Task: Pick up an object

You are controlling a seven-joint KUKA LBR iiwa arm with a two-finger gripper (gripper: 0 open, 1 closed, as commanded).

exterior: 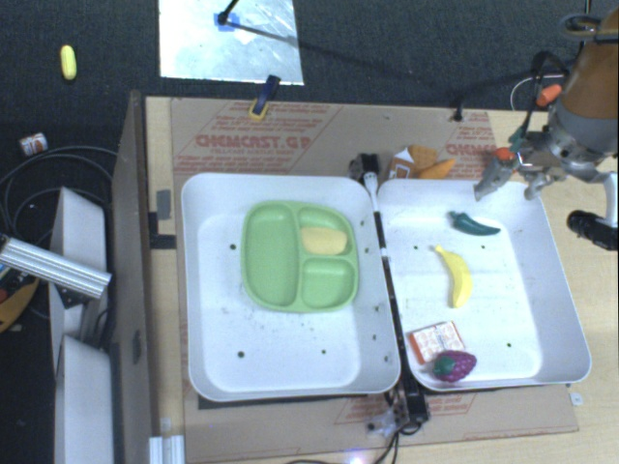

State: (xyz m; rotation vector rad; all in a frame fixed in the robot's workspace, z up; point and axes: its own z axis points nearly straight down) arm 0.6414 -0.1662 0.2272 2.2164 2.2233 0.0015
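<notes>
Hovering at the upper right of the frame, my gripper (511, 178) sits over the top edge of the right bin (556, 259), fingers spread apart, nothing between them. Closest item is the dark green pepper (474, 223), just below-left of my fingertips, not touching. Yellow banana (456, 275) lies mid-bin; red-and-white packet (435, 339) and purple fruit (453, 364) touch at the bottom edge. Left bin (208, 288) holds a green divided tray (295, 257) with a yellow piece (324, 241) in its upper right compartment.
</notes>
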